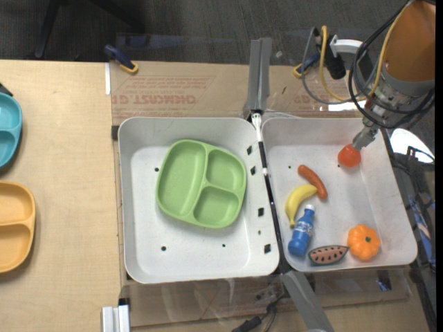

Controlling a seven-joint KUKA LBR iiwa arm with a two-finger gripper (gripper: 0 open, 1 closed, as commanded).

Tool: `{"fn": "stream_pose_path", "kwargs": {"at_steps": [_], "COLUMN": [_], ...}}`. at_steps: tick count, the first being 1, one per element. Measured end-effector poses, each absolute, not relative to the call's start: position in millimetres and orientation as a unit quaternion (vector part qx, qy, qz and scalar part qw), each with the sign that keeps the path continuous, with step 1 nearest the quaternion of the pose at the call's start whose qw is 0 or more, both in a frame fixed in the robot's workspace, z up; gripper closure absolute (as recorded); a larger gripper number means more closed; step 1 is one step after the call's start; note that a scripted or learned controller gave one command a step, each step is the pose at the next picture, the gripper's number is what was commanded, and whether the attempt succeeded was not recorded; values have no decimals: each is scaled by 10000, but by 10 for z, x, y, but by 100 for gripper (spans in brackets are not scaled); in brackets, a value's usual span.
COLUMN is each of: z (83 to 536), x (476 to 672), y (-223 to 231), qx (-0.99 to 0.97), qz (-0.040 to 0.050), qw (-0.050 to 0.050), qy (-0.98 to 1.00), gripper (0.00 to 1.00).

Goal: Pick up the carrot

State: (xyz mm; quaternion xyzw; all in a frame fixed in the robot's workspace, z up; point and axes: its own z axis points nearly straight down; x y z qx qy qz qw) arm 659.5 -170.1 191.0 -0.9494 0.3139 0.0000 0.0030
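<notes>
- Nearest us, at the lower edge of the right bin, lies one watermelon slice.
- The carrot lies flat on the floor of that bin, just right of the frame's centre, pointing up-left to down-right. Nothing grips it, so we judge the pick not yet made: reaching it, closing on it and lifting it all remain.
- Just below the carrot sits one banana, touching or nearly touching it. Under the banana is one blue bottle.
- Up-right of the carrot is one red-orange ball. The arm's fingers end right at it, apart from the carrot. We cannot tell how far open they are, nor whether they hold the ball.
- Lower right in the bin: one small orange pumpkin.
- The left bin holds one green plate with three compartments.
- At the frame's left edge, the desk carries one teal plate and one orange plate, both cut off.
- Bins: two.
</notes>
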Motion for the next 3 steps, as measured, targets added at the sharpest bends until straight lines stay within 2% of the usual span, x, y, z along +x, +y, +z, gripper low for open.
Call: {"fn": "stream_pose_path", "kwargs": {"at_steps": [1, 2, 3], "z": [1302, 2925, 2172], "x": [6588, 6481, 6590], "y": [-1699, -1714, -1196], "qx": [-8835, -8385, -9172], "qz": [21, -1, 21], "qw": [24, 30, 23], "qy": [4684, 5449, 3985], "gripper": [100, 100, 100]}}
